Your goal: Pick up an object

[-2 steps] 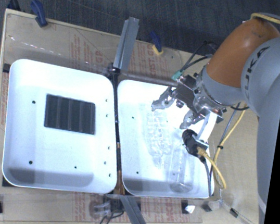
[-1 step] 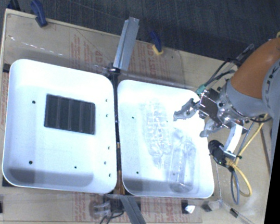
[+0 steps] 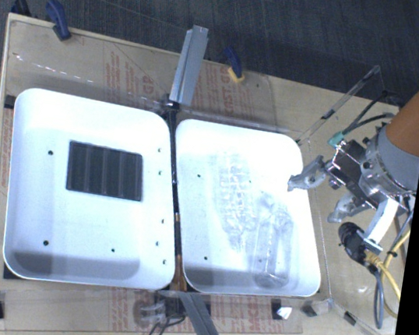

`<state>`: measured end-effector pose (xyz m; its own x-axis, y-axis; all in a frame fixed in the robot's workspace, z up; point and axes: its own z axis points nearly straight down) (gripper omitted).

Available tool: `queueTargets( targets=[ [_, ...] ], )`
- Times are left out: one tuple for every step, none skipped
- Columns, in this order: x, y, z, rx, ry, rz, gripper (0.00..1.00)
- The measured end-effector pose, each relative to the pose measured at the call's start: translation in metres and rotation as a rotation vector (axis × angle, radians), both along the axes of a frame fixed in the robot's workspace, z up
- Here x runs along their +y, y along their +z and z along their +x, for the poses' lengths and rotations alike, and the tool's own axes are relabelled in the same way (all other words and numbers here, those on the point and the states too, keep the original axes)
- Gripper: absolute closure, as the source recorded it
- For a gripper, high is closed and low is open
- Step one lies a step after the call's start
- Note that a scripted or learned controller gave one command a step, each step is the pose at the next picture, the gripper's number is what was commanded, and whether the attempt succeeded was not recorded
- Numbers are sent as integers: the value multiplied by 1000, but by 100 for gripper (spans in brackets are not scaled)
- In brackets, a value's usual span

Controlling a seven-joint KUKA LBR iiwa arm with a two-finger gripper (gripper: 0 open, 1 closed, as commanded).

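Two white bins [image 3: 45,109], one clear bottle [image 3: 274,248] (right bin), one dark grate [image 3: 105,171]

The clear objects in the right bin [image 3: 308,218] are hard to read: a transparent bottle-like thing [image 3: 274,244] and a ribbed clear piece [image 3: 233,194] beside it wash out against the white floor, so their edges cannot be traced. Right of that bin, the arm [image 3: 409,127] is cut off above its orange band. Whether the gripper [image 3: 320,192] has its fingers apart cannot be told.
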<state>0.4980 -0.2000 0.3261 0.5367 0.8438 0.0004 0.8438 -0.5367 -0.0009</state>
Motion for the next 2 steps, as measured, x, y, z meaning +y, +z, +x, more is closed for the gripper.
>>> queueTargets(
  targets=[
    [-2,9,-20,3,170,1,0],
    [1,-11,-20,1,328,1,0]
  ],
)
